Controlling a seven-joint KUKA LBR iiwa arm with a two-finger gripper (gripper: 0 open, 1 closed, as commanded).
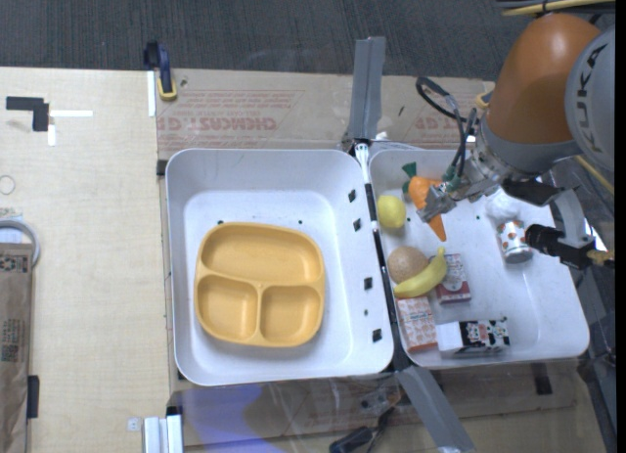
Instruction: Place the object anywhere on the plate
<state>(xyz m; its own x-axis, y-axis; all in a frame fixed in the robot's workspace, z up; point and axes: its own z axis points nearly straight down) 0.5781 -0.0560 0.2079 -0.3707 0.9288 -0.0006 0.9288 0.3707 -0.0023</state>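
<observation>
A yellow three-compartment plate (260,283) lies in the left bin (186,246). In the right bin (548,324) an orange carrot (422,190) with a green top lies near the back left corner. My gripper (443,199) is down over the carrot's middle and covers part of it, so the carrot's tip shows again just below it. A yellow lemon (390,211) sits left of the carrot. Further forward, a banana (424,279) leans against a brown round fruit (406,263).
Toward the front of the right bin lie a red and white carton (417,324), a small red box (453,286) and a black and white carton (473,336). A small can (514,241) lies at the right, under the arm (533,79). The divider (372,236) separates the bins.
</observation>
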